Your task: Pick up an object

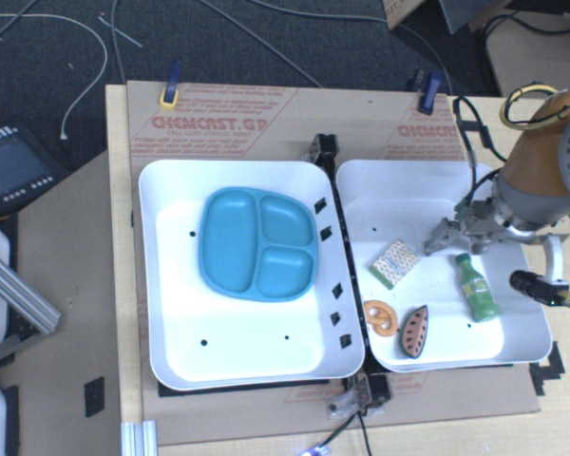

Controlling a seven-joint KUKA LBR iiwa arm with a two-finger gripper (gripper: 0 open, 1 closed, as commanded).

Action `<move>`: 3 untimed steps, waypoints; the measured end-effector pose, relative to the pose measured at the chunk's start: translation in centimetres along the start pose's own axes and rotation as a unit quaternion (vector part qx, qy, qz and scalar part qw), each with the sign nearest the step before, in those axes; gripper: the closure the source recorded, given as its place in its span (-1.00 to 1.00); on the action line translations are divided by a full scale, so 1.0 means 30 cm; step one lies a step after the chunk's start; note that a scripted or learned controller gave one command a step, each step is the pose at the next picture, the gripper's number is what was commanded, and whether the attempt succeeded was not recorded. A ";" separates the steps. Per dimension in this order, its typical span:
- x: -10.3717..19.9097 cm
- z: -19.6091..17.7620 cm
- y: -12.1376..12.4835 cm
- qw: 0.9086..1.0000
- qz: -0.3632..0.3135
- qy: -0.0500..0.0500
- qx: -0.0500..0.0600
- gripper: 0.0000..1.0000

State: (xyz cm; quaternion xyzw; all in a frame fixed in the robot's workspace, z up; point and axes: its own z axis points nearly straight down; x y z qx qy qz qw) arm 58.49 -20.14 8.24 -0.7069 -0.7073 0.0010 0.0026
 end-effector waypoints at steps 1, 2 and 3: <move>-0.001 -0.048 0.006 1.000 0.000 -0.001 -0.003 1.00; -0.001 -0.249 0.042 1.000 0.000 -0.002 -0.007 1.00; -0.016 -0.465 0.045 1.000 0.000 -0.003 -0.007 1.00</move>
